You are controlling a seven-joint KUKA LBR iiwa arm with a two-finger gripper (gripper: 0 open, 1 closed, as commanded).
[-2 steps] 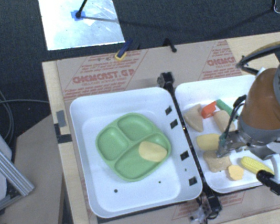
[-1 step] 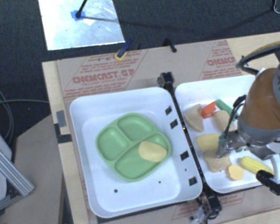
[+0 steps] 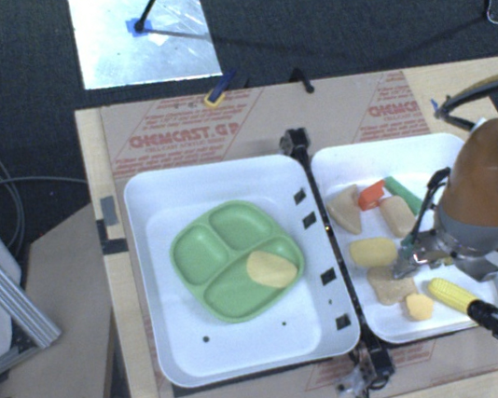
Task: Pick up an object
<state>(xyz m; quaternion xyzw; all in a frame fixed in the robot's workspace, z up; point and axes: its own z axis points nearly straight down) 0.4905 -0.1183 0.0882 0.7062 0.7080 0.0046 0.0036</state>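
Observation:
The right bin [image 3: 411, 149] holds several toy food pieces: a tan wedge [image 3: 346, 211], a red piece [image 3: 373, 191], a green stick [image 3: 403, 190], a beige block [image 3: 395, 214], a pale yellow piece [image 3: 372, 251], a tan lump [image 3: 388, 289], a small yellow round piece [image 3: 420, 306] and a corn cob [image 3: 452, 292]. My gripper [image 3: 407, 261] is low in this bin, between the pale yellow piece and the tan lump, close to both. The arm's wrist hides whatever lies right of it.
The left bin [image 3: 179, 347] bears a green divided plate [image 3: 212, 251] with a yellow piece [image 3: 272, 268] in its lower right section. A black divider [image 3: 324, 237] runs between the bins. The orange-banded arm [image 3: 488, 186] covers the right bin's right side.

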